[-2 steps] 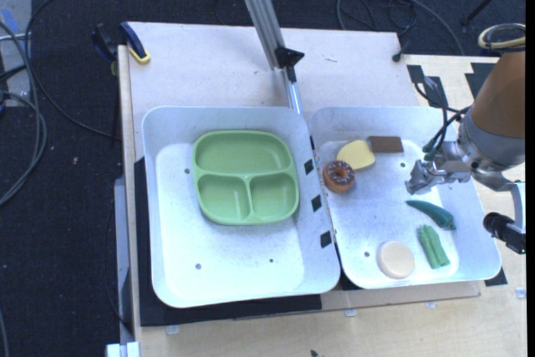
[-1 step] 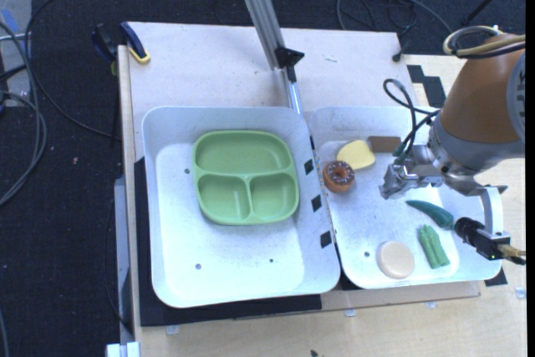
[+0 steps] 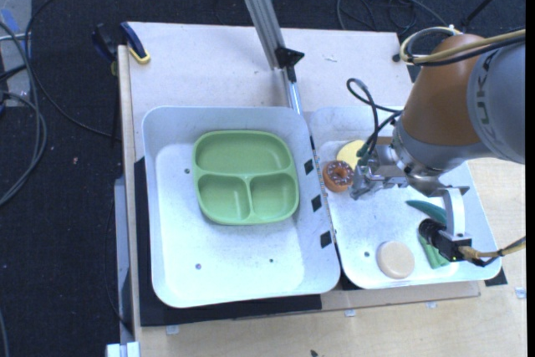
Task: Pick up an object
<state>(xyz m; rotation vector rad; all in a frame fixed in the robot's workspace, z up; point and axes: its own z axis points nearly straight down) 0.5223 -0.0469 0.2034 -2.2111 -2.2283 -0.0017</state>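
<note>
The step in hand looks like the approach to a grasp. The gripper (image 3: 361, 180) is low over the right bin (image 3: 361, 278), at its near-left part, and nothing is lifted yet.

The likeliest target is the small orange, speckled ball (image 3: 338, 175), which sits just beside the gripper on the side away from the arm, touching it or nearly so. A yellow thing (image 3: 351, 151) lies close behind the gripper, partly hidden by the wrist, so its shape cannot be made out.

The slant of the view and the bulk of the wrist hide the tip, so I cannot tell whether the gripper is wide or narrow. Nothing can be seen held in it.

Other things lie farther off on the arm's side. A pale round disc (image 3: 395, 258) is in front of the gripper, near the bin's front rim, and a green strip (image 3: 425, 207) is under the arm. The green divided plate (image 3: 247, 177) is well apart from the gripper, in the left bin (image 3: 167, 267).

In my judgement, the next move calls for centring the gripper over the ball rather than beside it. It should then close squarely, since a round thing can roll off towards the bin wall if it is nudged from one side.
</note>
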